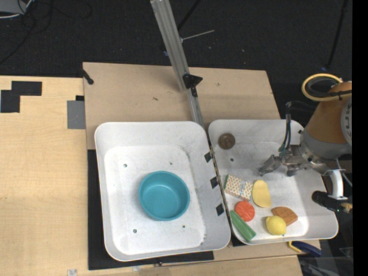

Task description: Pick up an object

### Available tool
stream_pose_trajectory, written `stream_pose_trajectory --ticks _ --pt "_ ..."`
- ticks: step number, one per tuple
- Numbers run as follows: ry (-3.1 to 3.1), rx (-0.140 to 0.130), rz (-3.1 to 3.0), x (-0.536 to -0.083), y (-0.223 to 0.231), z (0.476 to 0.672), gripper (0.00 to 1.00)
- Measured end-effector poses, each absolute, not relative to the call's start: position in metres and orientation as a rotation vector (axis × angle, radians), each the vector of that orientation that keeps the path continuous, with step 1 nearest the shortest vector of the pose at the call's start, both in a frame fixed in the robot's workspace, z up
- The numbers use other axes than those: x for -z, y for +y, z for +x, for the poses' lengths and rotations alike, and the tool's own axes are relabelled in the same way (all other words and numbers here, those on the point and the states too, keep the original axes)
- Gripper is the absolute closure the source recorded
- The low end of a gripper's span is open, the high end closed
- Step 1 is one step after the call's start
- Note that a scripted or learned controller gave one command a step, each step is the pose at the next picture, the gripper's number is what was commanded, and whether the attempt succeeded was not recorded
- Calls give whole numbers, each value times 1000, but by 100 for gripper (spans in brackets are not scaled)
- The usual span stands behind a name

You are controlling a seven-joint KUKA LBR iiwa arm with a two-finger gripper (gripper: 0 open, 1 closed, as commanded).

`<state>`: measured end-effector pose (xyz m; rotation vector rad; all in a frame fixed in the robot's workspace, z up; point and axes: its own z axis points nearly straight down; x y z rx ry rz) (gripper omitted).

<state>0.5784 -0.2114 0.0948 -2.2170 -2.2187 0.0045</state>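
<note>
The right bin (259,132) holds several small objects. Near its far left corner lies a brown round disc (226,141). A checkered packet (238,186) and a pale yellow piece (261,194) sit at its middle. At the front lie a red tomato (245,210), a green cucumber (243,225), a yellow lemon (276,225) and an orange-brown piece (285,214). My gripper (275,165) hangs low over the bin's right half, just above and right of the pale yellow piece. Nothing is seen held in it.
The left bin (115,142) holds a blue bowl (164,195). A slanted metal rail (175,45) runs from the back down to the gap between the bins. Black clips (214,181) line the bins' shared edge. The arm's body (328,125) stands over the right bin's right edge.
</note>
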Motion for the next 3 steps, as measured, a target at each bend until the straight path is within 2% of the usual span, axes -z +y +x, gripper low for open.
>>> stream_pose_trajectory --ticks 1,2,3 --pt "-2222 0 -2222 -108 -212 580 100" --pt "-2224 3 -2224 -158 -212 590 100" --pt "-2225 4 -2224 -219 -207 588 100"
